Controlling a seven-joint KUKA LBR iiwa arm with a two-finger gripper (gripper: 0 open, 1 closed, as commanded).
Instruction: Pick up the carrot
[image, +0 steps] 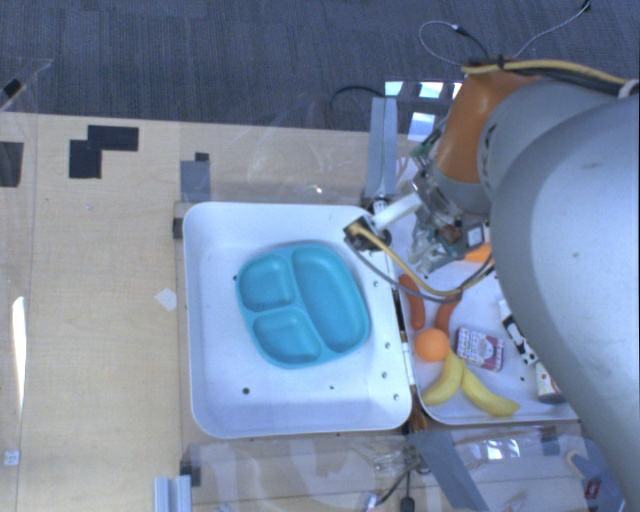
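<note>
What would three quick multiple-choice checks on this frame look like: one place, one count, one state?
1. Where is the blue divided plate?
A. In the left bin
B. In the right bin
C. On the bare bench

2. How many bananas lie in the right bin?
A. None
B. Two
C. Five

3. How does the plate sit?
A. Flipped face down
B. Standing on its edge
C. Flat, compartments facing up

Answers:
1. A: the plate rests on the floor of the left bin.
2. B: two yellow bananas lie together near the bin's front, just below the orange.
3. C: all three compartments are open to the camera.

The arm reaches over the right bin, where the carrot lies.
</note>
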